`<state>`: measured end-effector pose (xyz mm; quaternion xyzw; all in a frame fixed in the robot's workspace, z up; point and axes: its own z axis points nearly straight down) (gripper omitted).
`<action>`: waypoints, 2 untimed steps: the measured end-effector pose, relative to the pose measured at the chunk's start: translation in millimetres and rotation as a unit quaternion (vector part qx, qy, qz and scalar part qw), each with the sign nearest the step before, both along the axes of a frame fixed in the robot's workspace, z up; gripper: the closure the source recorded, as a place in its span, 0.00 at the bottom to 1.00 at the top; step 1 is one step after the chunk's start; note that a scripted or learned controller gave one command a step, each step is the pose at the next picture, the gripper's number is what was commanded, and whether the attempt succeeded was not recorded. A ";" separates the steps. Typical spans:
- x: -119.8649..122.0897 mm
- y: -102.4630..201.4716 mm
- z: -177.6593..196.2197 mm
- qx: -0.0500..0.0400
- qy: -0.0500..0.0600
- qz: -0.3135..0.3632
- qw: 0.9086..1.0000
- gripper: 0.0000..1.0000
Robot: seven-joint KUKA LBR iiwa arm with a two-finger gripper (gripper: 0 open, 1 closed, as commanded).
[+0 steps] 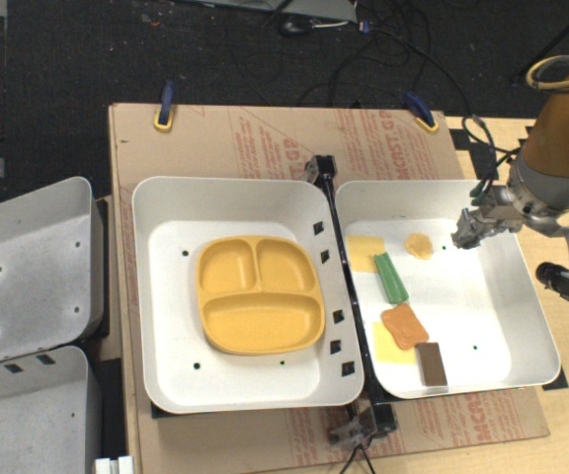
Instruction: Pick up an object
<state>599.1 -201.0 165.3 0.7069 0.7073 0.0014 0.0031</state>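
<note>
- We judge the round yellow piece (420,246), lying in the right bin (522,294) near its far wall, light and small, perhaps soft; we would pinch it across its width.
- The claw (467,233) hangs just right of it, over the bin's far right part; we cannot tell its opening, and nothing shows in it.

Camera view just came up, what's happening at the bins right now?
The grey and orange arm reaches in from the right, with its gripper low over the upper right part of the right bin. It sits beside the small round tan piece and carries nothing visible. The green stick, orange piece, brown block and two yellow flat pieces lie in that bin. The left bin holds a yellow divided plate.
</note>
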 end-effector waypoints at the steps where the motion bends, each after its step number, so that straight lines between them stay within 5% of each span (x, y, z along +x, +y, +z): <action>1: -6.7 0.7 46.5 0.000 0.001 0.000 1.000 1.00; 2: -5.1 0.4 100.4 0.000 -0.001 0.001 1.000 1.00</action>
